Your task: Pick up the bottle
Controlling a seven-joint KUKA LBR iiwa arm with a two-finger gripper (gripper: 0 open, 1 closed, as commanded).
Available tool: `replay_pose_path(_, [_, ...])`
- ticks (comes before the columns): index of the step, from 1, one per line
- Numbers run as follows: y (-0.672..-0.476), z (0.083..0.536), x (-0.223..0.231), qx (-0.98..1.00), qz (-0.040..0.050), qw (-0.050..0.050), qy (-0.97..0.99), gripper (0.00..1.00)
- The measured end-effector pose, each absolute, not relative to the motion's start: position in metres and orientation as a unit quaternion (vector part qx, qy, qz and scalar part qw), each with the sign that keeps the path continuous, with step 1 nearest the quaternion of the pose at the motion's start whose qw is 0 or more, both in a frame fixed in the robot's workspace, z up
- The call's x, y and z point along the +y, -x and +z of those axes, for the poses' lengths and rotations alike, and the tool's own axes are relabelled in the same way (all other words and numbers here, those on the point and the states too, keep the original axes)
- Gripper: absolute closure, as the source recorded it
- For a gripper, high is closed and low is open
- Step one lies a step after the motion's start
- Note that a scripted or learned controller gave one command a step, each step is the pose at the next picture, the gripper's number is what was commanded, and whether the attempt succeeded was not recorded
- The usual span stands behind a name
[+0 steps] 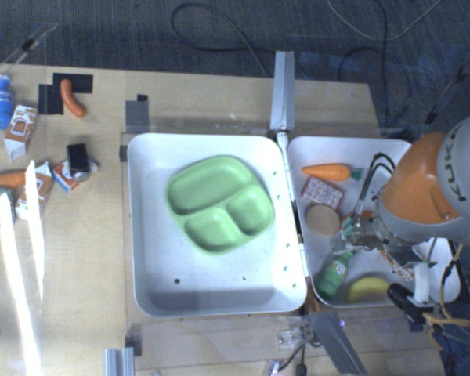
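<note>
1. While my arm (431,186) reaches in from the right over the right bin (392,144), my gripper (359,237) hangs low above that bin's middle, just above the bottle.
2. Whether my tool is clenched or released I cannot tell; the wrist and its cables hide it.
3. My target, the green bottle (333,274), lies tilted near the right bin's front left corner, its neck pointing up toward the gripper.
4. Just right of the bottle, a banana (367,288) lies along the front wall, touching or nearly touching it.
5. Behind the bottle sit a round tan disc (323,220), a pink patterned packet (323,192) and a carrot (327,172).
6. Over in the left bin (149,233), a green divided plate (219,204) rests.
</note>
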State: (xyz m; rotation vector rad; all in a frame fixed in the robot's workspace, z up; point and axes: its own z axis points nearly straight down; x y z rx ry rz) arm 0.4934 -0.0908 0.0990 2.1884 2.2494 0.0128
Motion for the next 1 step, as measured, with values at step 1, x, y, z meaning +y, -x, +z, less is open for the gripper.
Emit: replay_pose_path(1, [-0.5072, 0.1824, -0.0225, 0.695, 0.0001, 0.000, -0.719, 1.00])
